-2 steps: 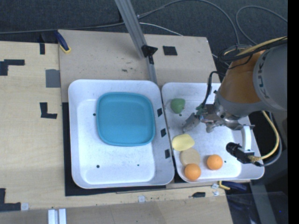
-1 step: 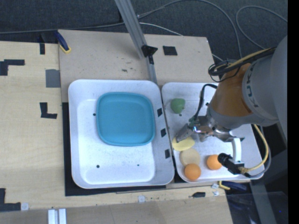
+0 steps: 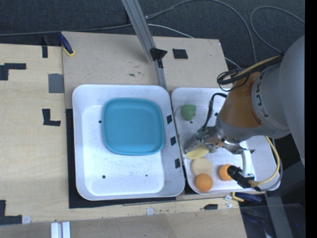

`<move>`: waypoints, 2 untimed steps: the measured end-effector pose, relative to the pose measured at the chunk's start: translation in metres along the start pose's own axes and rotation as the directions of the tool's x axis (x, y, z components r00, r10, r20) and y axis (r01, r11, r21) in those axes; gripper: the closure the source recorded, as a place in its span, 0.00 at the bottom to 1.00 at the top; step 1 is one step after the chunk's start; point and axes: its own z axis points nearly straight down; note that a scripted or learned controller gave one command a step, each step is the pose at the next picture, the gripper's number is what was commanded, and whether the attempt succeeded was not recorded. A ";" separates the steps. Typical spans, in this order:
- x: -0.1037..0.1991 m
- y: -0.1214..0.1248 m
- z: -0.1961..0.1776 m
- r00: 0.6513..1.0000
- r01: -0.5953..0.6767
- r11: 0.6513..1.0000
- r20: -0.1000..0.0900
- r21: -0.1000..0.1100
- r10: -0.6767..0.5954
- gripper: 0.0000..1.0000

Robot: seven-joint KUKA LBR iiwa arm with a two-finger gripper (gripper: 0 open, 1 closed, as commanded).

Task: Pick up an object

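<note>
My gripper (image 3: 197, 142) is low in the right bin (image 3: 257, 148), near its left wall. Its fingertips sit just above a pale yellow piece (image 3: 197, 153). Below that lie a beige round object (image 3: 201, 166) and an orange ball (image 3: 204, 182). A smaller orange object (image 3: 226, 172) rests to the right of them, beside the arm's black fitting. A green ball (image 3: 188, 112) lies at the bin's upper left, apart from the gripper. Whether anything is between the fingers is hidden by the slant.
The left bin (image 3: 89, 148) holds a turquoise square plate (image 3: 132, 126). A grey metal pole (image 3: 143, 29) slants down to the wall between the bins. The arm's body and cables cover the right bin's right half.
</note>
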 end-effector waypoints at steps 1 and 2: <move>-0.001 0.001 -0.012 1.000 -0.001 1.000 0.001 -0.004 0.001 1.00; -0.005 -0.006 -0.058 1.000 0.000 1.000 0.000 -0.002 0.000 1.00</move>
